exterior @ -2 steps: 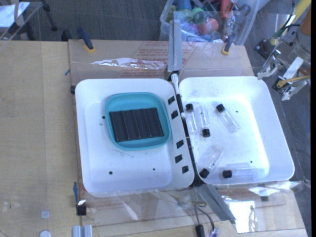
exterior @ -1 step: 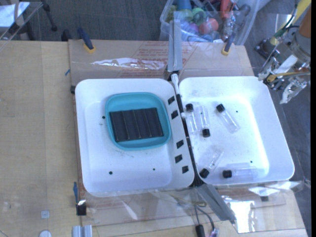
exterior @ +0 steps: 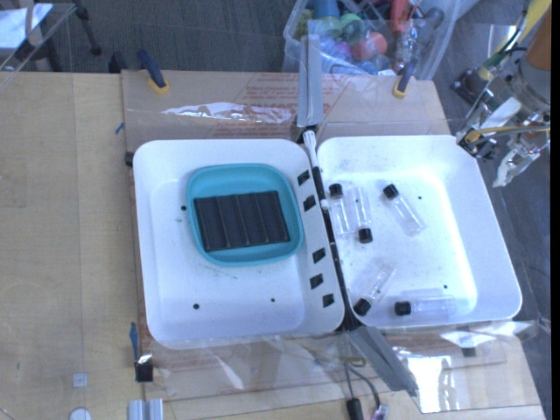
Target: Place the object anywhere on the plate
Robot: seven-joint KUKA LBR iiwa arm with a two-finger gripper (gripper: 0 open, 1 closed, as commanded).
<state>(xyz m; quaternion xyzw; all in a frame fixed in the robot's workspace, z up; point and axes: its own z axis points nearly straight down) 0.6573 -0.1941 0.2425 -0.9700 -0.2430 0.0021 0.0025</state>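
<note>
Vials, five, clear with black caps, lying flat and scattered on the floor of the right bin (exterior: pixel 490 234), all well apart from the gripper (exterior: pixel 512 160). Gripper parked outside that bin's far right corner, among cables; spread or pressed together, cannot tell. Nothing seen pinched.

Nearest to the gripper: a tilted vial (exterior: pixel 404 210). Farther off, a pair side by side (exterior: pixel 348 210) just beside the wall between the bins. Farther again, one slanted vial (exterior: pixel 374 280) and one lying crosswise (exterior: pixel 430 305) toward the near rim.

Beyond all the vials from the gripper: the raised walls where the two bins meet, lined with small black tabs (exterior: pixel 315 234). Past those, the left bin (exterior: pixel 166 304) with a teal plate (exterior: pixel 197 191) carrying a dark ridged insert (exterior: pixel 241 220).

Behind the bins, a clear box of coloured clutter (exterior: pixel 376 16) and two clamps (exterior: pixel 156 77) on cardboard. Pale wooden tabletop (exterior: pixel 52 234) on the side farthest from the gripper.
</note>
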